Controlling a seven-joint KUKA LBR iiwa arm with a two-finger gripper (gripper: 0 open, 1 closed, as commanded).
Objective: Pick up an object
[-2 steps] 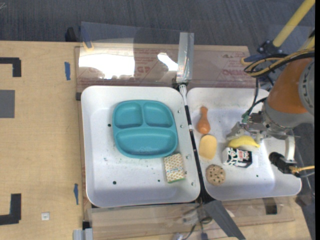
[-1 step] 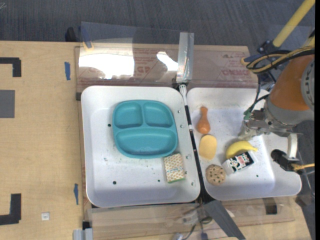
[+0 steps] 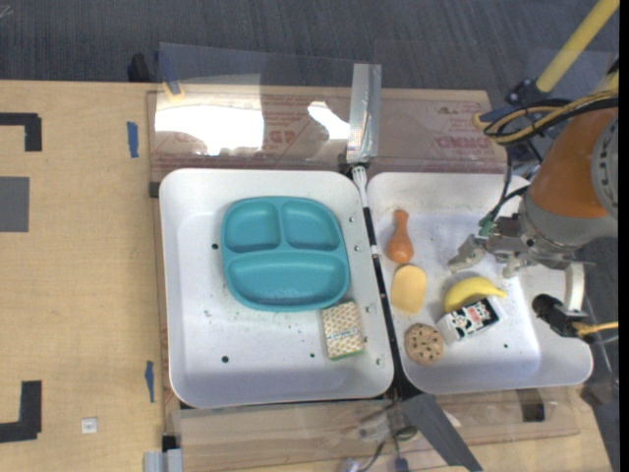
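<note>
Banana (image 3: 474, 290), the likeliest pick target, is seen lying in the right bin (image 3: 560, 362), just below and near the gripper (image 3: 488, 251). The fingers are seen spread apart, released, with nothing between them; one tip points left at about the far end of the banana, the other is tucked under the wrist. The gripper is judged to hover over the banana rather than touch it, though contact cannot be ruled out from this slant.

Touching the banana on its near side, a small black-and-white carton (image 3: 472, 319) is noted; a grasp here may be crowded by it. To the left a yellow lemon-like fruit (image 3: 410, 288), an orange drumstick-shaped toy (image 3: 400, 238) at the far side, and a cookie (image 3: 425, 343) at the near side are recorded, all well clear of the fingers.

In the left bin (image 3: 187, 283) a teal divided plate (image 3: 286, 252) is seen, with a patterned sponge-like block (image 3: 343, 329) at its near right corner. These are judged out of play, being across the divider from the arm.
</note>
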